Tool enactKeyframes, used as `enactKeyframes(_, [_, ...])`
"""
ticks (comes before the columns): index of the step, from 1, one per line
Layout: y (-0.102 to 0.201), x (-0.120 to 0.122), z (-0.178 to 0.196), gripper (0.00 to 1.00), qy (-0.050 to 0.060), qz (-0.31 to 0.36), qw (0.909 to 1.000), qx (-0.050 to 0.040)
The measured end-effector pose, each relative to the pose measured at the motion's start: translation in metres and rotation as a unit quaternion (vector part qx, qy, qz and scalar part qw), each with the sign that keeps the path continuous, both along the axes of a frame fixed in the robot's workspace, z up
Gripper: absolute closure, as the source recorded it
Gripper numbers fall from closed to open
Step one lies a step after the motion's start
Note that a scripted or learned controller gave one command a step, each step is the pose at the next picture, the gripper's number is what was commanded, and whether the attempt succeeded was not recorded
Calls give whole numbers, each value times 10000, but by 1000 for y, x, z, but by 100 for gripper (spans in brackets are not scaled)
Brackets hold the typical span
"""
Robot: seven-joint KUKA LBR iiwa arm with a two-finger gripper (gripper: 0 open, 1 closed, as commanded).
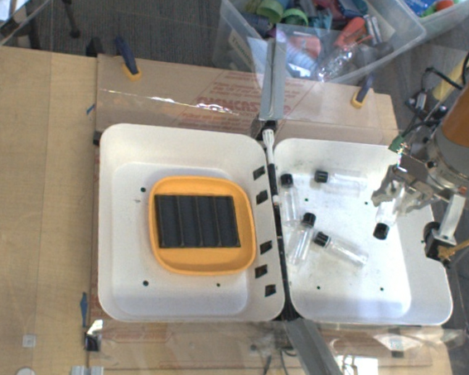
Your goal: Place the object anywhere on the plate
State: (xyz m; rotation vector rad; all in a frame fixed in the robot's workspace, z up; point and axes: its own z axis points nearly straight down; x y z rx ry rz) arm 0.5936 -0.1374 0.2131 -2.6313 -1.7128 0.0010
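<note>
The orange plate [203, 225] is seen in the middle of the left bin [108, 277] with nothing laid on it, so the placing is judged not yet done. Several clear vials with black caps [338, 249] are scattered over the floor of the right bin [422, 306] — most toward its left edge, one near its middle. The gripper [386, 208] hangs over that bin's far right part with a capped vial [383, 221] apparently between its fingers — whether it is truly clamped cannot be told, and the carry to the plate is left.
</note>
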Motion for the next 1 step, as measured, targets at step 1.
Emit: enactKeyframes(1, [16, 71, 4, 100, -10, 683, 9977, -13])
